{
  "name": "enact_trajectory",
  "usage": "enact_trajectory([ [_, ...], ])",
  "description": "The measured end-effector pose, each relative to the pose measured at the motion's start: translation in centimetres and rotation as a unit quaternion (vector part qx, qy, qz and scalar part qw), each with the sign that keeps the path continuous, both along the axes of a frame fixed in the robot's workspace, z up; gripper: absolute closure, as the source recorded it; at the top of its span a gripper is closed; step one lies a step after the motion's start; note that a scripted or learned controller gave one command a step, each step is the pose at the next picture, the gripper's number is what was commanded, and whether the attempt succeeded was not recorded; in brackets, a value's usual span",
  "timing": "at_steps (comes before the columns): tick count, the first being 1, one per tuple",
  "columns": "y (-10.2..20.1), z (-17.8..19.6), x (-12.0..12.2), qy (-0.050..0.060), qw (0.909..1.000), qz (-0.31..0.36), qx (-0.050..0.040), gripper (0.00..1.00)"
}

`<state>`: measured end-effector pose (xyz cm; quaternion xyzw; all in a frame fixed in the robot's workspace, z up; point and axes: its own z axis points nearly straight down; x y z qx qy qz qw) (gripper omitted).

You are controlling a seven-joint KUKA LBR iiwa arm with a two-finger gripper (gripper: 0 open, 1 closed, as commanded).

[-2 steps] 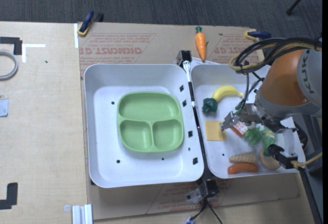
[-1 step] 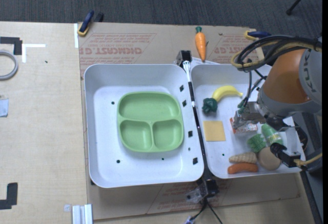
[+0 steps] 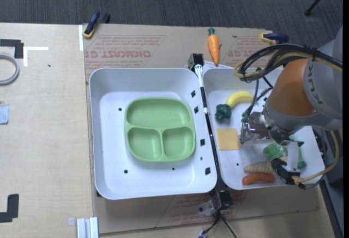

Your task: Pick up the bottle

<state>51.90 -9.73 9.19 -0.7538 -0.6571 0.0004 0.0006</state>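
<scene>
Down at the bottom edge of the frame, a black clip [image 3: 220, 199] sits where the two white bins meet. Just above it, in the right bin [image 3: 231, 177], lie an orange-red sausage [image 3: 258, 179] and a tan cone [image 3: 259, 167], close together. A flat yellow cheese slice [image 3: 228, 138] lies higher up, near the bin's left wall. Above that are a dark green broccoli [image 3: 222, 112] and a yellow banana [image 3: 238, 99].

The grey arm with its orange band [image 3: 292, 90] reaches in from the right of the frame. Its gripper [image 3: 252, 129] hangs low over the middle of the right bin, just right of the cheese. I cannot tell if it is wide or narrow, and I see nothing held in it. A leafy green toy [image 3: 272, 150] lies just below it.

A small white thing with a green bit [image 3: 298, 158] lies by the right side of this bin, partly under the arm. It may be the bottle, but I cannot be sure.

The left bin [image 3: 107, 139] holds a light green plate [image 3: 160, 129] with three parts. An orange carrot [image 3: 212, 47] lies on the cardboard [image 3: 125, 49] above the bins. Blue clamps sit at the upper left [image 3: 91, 23] and upper right [image 3: 274, 38] of the cardboard.
</scene>
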Motion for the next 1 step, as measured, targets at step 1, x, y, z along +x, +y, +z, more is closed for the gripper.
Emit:
enact_trajectory([
  [1,5.59,14.99,-4.18,0.0,0.9994,-0.035,-0.0006,1.0],
])
